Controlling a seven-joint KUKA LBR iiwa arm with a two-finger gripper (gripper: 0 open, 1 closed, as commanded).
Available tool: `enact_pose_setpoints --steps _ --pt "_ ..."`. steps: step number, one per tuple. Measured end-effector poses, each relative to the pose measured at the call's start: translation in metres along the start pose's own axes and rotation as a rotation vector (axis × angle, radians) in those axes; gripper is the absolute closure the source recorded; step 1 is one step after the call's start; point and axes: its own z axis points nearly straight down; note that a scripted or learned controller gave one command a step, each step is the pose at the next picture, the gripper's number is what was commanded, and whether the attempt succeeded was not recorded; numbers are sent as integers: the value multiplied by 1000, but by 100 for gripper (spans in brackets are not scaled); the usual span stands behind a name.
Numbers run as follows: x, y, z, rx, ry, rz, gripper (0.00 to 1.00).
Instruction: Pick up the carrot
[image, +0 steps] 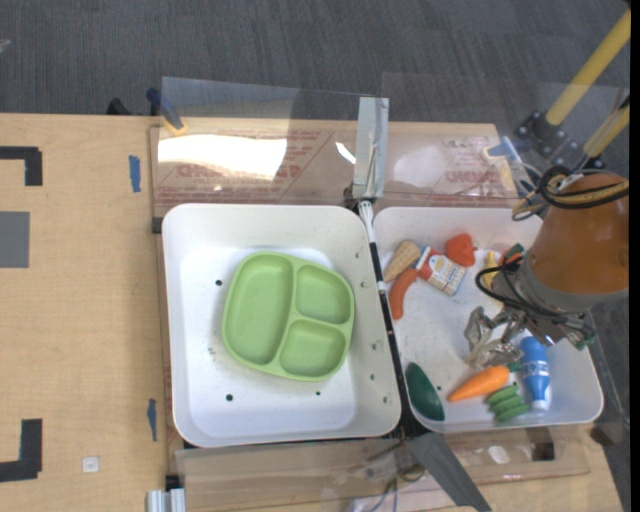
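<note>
While the carrot (481, 383) lies loose at 6 o'clock in the right bin (585, 405), beside green pieces | gripper (492, 338) hovers just above it, at 12 o'clock of it, fingers apart, nothing held | step: approach | next: descend, straddle carrot, close.

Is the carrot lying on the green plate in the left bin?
No. The carrot lies in the right bin, near its front edge, while the green plate is in the left bin.
</note>
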Motion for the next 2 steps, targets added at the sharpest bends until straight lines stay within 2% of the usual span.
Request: enact_pose_setpoints --steps 1,2 --pt "14 6 -101 14 -11 -106 100" --pt "13 43 -21 2 -2 196 100"
